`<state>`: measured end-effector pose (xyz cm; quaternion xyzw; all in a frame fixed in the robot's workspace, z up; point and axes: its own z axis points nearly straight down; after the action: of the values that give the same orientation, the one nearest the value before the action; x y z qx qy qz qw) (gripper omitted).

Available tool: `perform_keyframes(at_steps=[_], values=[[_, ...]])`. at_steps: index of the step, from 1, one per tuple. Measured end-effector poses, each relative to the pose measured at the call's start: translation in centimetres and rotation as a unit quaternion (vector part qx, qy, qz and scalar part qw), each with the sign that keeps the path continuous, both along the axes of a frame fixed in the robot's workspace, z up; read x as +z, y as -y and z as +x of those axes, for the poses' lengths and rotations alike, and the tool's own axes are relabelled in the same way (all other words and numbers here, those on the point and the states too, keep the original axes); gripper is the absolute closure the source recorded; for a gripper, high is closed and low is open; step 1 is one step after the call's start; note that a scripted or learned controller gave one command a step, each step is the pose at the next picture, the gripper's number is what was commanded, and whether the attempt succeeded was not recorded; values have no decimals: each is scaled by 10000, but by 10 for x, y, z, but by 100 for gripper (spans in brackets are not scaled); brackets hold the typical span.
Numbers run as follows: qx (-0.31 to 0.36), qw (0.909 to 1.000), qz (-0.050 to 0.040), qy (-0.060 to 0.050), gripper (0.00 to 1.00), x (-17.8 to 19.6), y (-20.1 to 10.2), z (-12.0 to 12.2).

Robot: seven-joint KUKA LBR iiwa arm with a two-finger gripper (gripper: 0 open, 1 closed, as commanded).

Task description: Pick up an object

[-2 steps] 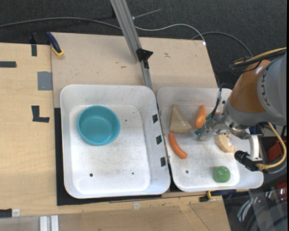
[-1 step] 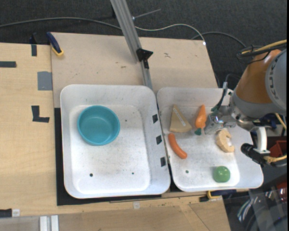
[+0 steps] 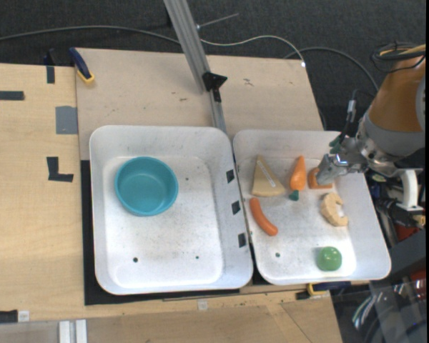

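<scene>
Fingers (image 3: 329, 168) of the gripper hang low over the right bin (image 3: 365, 263), touching a small orange piece (image 3: 316, 179); I cannot tell if they are open or closed. Beside it lies a carrot (image 3: 298, 173).

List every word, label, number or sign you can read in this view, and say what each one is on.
None: no readable text stands anywhere.
The bins, blue bowl, carrot, sausage, green ball and wedge bear no markings.
The black tape pieces on the bench are plain shapes, not letters.
</scene>
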<state>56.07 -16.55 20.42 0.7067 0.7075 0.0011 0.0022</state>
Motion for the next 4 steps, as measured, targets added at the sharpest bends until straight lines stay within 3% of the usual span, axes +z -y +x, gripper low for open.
perform_keyframes(at_steps=[1, 2, 4], values=[[1, 10000, 4, -11, 100, 30, 0, 1], [22, 10000, 16, -35, 100, 20, -58, -10], [32, 10000, 15, -36, 100, 14, -167, -5]])
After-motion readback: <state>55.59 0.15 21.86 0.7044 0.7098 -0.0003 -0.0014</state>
